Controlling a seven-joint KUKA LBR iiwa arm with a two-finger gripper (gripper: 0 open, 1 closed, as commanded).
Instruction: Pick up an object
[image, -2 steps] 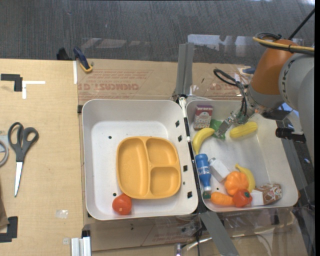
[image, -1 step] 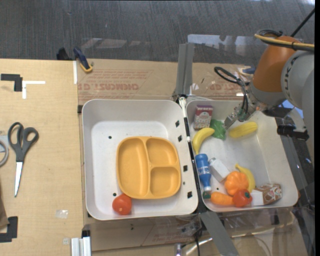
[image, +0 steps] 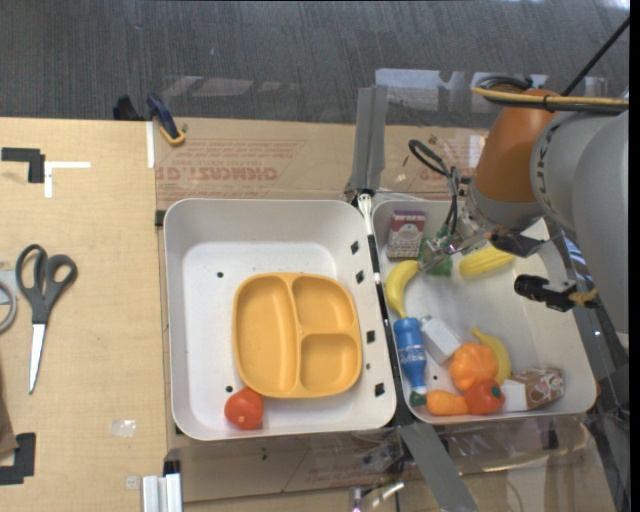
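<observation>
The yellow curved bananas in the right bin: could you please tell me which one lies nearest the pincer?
The yellow curved banana by the right white bin's left wall, just below the pincer; the other banana lies lower, beside the orange pepper.

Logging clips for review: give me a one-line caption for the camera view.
KUKA arm's pincer low in the right bin near a banana; left bin holds a yellow divided plate and tomato.

A pale wooden bench top is spreading across the left side, with flattened brown cardboard lying behind the two bins and showing reversed printed lettering. Beyond the bench, dark grey carpeted floor is filling the upper part of the view. A pair of black-handled scissors is resting on the wood, blades pointing toward the near edge, and a blue-and-yellow clip is sitting at the cardboard's far corner. Even, soft light is falling over everything, casting only faint shadows.
</observation>
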